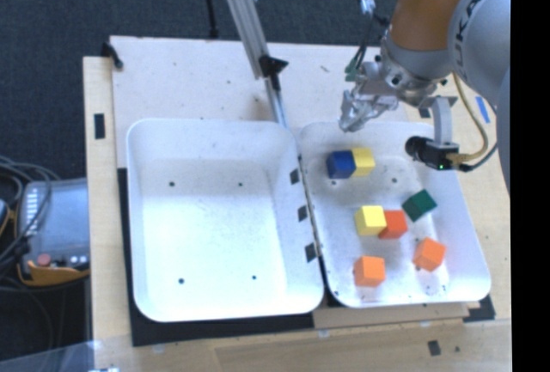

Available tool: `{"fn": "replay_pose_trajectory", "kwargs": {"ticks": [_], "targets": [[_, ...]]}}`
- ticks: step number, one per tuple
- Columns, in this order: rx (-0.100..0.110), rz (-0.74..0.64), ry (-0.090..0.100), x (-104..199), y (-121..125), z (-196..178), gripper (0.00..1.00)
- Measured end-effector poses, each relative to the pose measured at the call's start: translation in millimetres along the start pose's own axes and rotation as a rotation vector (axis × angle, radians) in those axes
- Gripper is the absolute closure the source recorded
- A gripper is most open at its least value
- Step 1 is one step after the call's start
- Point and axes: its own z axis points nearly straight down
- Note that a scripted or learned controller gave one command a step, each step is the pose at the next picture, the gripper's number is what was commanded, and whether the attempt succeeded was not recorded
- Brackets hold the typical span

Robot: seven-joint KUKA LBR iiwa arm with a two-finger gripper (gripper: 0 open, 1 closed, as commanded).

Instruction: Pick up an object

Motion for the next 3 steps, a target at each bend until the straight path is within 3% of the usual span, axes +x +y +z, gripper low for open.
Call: {"fn": "replay_pose_trajectory", "kwargs": {"ticks": [2,3], "targets": [[0.001,0.000,0.000,69,-61,2,1.00],[0.002,-0.001,0.001,113,-90,24,1.00]]}}
